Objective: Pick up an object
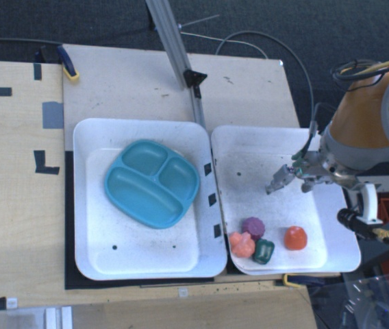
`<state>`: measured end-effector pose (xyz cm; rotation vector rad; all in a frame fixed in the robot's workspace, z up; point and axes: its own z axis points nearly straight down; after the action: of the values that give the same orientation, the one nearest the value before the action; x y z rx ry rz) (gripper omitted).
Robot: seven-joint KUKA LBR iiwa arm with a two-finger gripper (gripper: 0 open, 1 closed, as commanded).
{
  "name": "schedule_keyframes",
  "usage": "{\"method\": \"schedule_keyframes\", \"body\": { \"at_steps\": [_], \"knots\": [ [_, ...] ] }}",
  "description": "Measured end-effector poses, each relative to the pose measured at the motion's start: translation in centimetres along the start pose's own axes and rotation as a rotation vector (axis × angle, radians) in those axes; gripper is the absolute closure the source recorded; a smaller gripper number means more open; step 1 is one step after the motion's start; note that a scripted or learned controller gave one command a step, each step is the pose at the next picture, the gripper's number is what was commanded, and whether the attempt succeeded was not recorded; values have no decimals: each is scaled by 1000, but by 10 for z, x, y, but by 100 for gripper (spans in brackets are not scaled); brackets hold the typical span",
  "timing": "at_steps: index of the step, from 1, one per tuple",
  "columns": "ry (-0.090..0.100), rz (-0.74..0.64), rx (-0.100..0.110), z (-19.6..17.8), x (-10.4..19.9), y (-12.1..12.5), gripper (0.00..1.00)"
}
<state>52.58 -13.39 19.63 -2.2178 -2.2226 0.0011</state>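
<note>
Gripper point(281, 181), finger spread unreadable, above right bin point(249, 146); risk: purple point(253, 226), orange point(242, 244) and green point(264, 251) toys huddle together, inviting a fumbled grab.

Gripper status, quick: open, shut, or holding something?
Gripper: cannot be told from the camera view; it hangs over the right bin with nothing visibly held, apart from the toys at that bin's near edge.
</note>
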Motion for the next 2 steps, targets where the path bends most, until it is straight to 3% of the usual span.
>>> {"method": "schedule_keyframes", "body": {
  "at_steps": [1, 2],
  "knots": [
    [0, 0, 0, 0, 0, 0, 0],
    [0, 2, 6, 56, -9, 1, 0]
  ]
}}
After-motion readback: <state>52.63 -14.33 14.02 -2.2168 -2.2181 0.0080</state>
